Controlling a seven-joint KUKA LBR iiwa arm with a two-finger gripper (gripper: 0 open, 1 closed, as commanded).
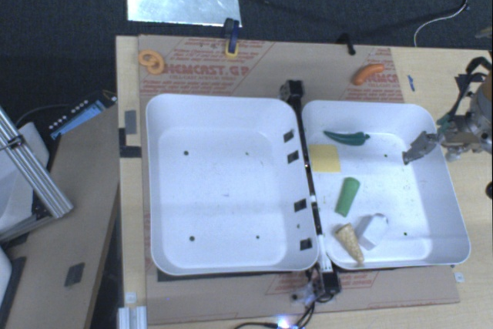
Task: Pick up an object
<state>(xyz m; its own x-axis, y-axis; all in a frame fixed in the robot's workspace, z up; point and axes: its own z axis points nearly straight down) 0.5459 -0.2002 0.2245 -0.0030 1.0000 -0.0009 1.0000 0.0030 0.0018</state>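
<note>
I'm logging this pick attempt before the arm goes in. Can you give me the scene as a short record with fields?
right bin contents: dark green pepper, yellow square block, light green cylinder, tan cone, grey-white piece
on the board beyond the bins: orange sausage, pretzel ring, yellow and blue clamp
gripper position: over the right bin's right edge, apart from every object
object held: none visible
nearest object to gripper: dark green pepper

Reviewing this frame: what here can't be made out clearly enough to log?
- Pincer, camera view: too small and blurred to tell whether it is open or shut.
- Arm: cut off by the right edge.
- Grey-white object beside the cone: too small to identify.
- Printing on the board: too small to read fully.
</note>
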